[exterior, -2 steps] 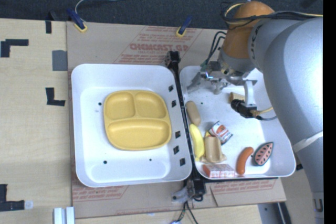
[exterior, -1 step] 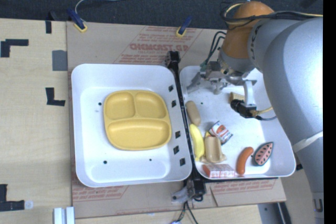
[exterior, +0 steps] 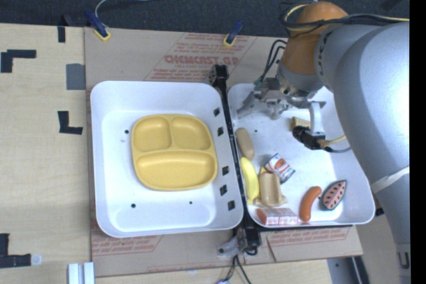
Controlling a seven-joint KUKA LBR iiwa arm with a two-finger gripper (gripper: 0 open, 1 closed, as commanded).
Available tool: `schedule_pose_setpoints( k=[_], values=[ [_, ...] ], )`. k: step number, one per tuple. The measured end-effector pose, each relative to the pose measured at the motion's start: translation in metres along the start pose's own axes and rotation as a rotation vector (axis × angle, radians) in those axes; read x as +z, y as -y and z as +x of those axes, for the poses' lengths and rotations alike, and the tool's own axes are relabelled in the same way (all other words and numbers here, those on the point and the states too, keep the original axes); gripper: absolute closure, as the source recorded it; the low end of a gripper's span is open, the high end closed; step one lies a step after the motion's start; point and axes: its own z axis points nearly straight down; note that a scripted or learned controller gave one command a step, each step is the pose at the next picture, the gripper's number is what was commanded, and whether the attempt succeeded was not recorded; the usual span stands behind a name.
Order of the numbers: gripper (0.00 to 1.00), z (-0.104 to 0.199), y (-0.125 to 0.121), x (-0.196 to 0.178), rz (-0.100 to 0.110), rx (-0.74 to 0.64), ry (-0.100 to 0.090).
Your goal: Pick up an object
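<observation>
bins: 2 (exterior: 106, 143) | divided yellow plate: 1 (exterior: 174, 151) | banana: 1 (exterior: 249, 177) | sausage: 1 (exterior: 309, 202)

The arm (exterior: 373, 96) is bulky smooth grey with an orange band (exterior: 306, 43) above the wrist and black cables (exterior: 313, 138) trailing beside it.

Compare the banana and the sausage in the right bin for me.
The banana is yellow; the sausage is orange-red. The banana is longer and lies by the bin's left wall, while the shorter sausage lies near the front right, beside a slice-shaped toy. Both are elongated, slightly curved, lying flat and apart from the gripper.
</observation>
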Motion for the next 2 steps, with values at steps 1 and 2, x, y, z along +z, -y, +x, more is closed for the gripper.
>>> schedule_pose_setpoints(
  k=[1,2],
  values=[
    [0.00,0.0001,0.0000,0.0000,0.000,0.000,0.000],
    [0.00,0.0004,0.0000,0.0000,0.000,0.001,0.000]
  ],
)
